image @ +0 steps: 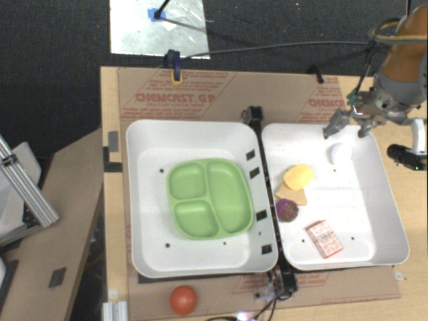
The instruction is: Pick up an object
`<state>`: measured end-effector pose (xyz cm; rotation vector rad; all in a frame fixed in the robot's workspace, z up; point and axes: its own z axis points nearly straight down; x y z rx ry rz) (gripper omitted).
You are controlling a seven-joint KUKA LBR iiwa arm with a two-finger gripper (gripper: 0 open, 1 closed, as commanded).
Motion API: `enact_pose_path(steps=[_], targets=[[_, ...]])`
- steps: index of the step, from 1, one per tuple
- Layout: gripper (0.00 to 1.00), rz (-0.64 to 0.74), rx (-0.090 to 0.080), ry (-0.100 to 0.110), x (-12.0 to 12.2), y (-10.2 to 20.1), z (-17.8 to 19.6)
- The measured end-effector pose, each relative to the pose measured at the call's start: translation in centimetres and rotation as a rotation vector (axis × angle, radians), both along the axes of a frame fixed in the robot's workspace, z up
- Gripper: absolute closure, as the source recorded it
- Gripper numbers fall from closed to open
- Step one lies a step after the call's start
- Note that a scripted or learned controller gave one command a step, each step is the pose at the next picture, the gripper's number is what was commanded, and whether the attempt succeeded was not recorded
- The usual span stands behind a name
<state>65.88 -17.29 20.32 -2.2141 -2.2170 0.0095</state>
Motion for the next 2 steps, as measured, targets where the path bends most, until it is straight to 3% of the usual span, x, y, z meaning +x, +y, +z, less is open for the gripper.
enact_pose_path(steps=[1, 2], targets=[[0.0, 0.002, -0.002, -0.012, 0.3, 0.0, 0.8], [0.0, 0.005, -0.001, -0.009, 0.7, 1.0, -4.2]])
